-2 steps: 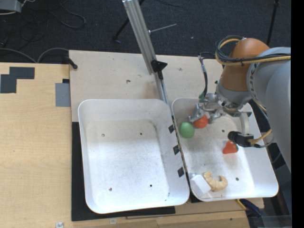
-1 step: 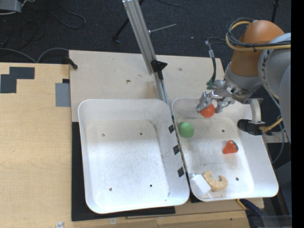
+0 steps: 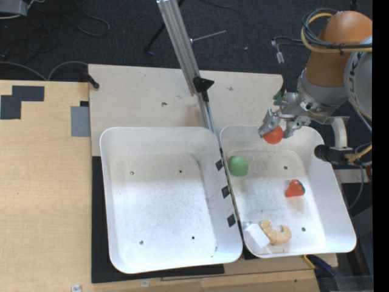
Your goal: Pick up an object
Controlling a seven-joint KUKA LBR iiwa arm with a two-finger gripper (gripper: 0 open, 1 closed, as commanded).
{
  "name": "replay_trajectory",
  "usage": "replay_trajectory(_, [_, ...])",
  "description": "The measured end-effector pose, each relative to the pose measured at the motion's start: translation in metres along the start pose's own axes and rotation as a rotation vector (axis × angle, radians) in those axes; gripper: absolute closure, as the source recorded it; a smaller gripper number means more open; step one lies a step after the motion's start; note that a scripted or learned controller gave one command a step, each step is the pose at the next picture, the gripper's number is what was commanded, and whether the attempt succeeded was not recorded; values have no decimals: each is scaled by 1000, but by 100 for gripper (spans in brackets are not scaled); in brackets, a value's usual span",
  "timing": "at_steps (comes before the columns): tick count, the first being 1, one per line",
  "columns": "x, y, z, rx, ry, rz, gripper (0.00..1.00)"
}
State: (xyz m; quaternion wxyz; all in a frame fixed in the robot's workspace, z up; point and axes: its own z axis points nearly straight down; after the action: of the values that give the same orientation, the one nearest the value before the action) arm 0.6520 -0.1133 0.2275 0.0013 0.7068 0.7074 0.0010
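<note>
Orange-red ball [image 3: 273, 135] sits clamped between the fingers of my gripper [image 3: 275, 130], raised over the far edge of the right bin [image 3: 340, 224], whose floor carries a green ball [image 3: 238, 166], a red piece [image 3: 295, 188] and a tan lump [image 3: 276, 232].

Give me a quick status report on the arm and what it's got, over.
Gripper shut on orange ball, above right bin's far edge. Green ball, red piece, tan piece lie in that bin. Nothing in the way.
</note>
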Motion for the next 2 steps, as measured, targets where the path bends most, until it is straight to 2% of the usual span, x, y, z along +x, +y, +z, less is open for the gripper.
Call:
replay_trajectory(1, [-1, 1, -29, 2, 0, 1, 100])
replay_trajectory(2, [45, -4, -32, 7, 2, -3, 100])
